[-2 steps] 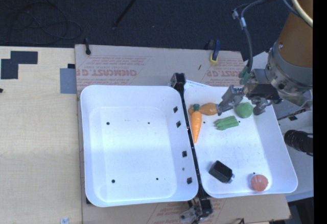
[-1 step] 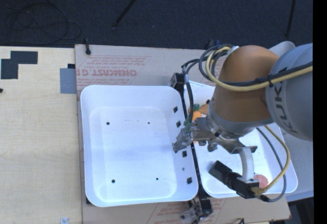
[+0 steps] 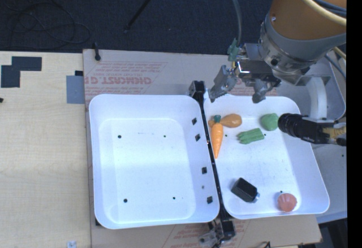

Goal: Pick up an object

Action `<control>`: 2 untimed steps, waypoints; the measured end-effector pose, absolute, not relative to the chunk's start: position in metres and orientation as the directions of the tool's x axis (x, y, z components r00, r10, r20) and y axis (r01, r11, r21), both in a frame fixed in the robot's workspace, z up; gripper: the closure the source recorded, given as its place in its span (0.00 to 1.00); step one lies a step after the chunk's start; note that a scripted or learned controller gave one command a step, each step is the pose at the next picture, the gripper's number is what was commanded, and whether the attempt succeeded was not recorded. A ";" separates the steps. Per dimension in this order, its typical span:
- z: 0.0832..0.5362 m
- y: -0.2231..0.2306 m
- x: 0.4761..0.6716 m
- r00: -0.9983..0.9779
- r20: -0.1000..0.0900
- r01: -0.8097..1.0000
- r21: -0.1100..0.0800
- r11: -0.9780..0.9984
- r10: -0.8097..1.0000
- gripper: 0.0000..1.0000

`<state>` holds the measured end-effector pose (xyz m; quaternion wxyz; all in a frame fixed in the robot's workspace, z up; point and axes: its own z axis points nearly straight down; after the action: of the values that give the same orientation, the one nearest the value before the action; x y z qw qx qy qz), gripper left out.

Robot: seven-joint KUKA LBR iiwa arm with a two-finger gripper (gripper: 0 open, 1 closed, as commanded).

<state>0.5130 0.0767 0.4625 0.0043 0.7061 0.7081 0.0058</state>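
My gripper (image 3: 238,93) hangs above the far edge of the right bin (image 3: 305,173), fingers spread open with nothing between them. Just below it in that bin lie an orange oval piece (image 3: 231,121) and a toy carrot (image 3: 216,137) along the bin's left wall. A long green vegetable (image 3: 250,136) and a round green one (image 3: 269,122) rest a little to the right. Near the front of the bin sit a black block (image 3: 245,190) and a pinkish-red ball (image 3: 287,202).
The left bin (image 3: 96,128) stands beside the right one, joined by a black divider strip (image 3: 205,145). Both sit on a cardboard sheet (image 3: 141,72) on the wooden bench. The arm's large grey and orange body fills the upper right.
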 end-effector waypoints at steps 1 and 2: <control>0.542 0.159 0.474 -0.009 0.003 1.000 0.004 0.009 1.000 0.00; 0.537 0.177 0.512 -0.004 -0.001 1.000 -0.002 0.004 1.000 0.00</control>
<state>0.5120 0.1770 0.5373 -0.0003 0.7055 0.7087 -0.0013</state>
